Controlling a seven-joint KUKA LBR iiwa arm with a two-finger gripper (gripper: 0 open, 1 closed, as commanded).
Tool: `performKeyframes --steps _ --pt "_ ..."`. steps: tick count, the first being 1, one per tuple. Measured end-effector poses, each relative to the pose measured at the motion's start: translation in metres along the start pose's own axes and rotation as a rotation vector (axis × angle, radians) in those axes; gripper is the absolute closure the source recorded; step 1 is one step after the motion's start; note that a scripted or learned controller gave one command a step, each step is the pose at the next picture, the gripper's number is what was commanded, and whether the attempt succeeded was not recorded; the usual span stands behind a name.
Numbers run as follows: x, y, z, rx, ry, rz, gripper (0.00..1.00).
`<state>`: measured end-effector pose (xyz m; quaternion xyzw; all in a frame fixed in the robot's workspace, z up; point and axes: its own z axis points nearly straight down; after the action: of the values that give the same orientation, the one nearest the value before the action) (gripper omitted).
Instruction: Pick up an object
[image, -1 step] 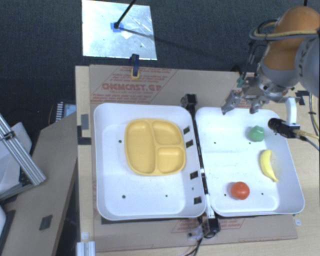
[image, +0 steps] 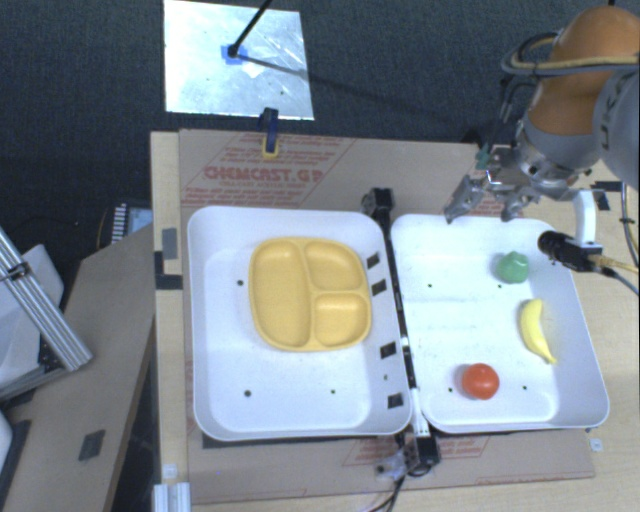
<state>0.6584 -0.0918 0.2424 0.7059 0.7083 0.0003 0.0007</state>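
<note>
Green object just below open gripper

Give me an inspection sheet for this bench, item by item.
Surface: two white bins, left bin and right bin, on cardboard.
Job's things: green ball, banana and tomato in the right bin.
Clutter: yellow tray in the left bin.
Gripper: gripper open, above the right bin's far edge, holding nothing.
Cables: cables loop beside the arm.
Surroundings: foil sheet on dark floor.
</note>
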Motion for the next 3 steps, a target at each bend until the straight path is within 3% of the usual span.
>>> performKeyframes --steps 3 --pt "0.008 0.006 0.152 0.004 0.0 -0.001 0.0"
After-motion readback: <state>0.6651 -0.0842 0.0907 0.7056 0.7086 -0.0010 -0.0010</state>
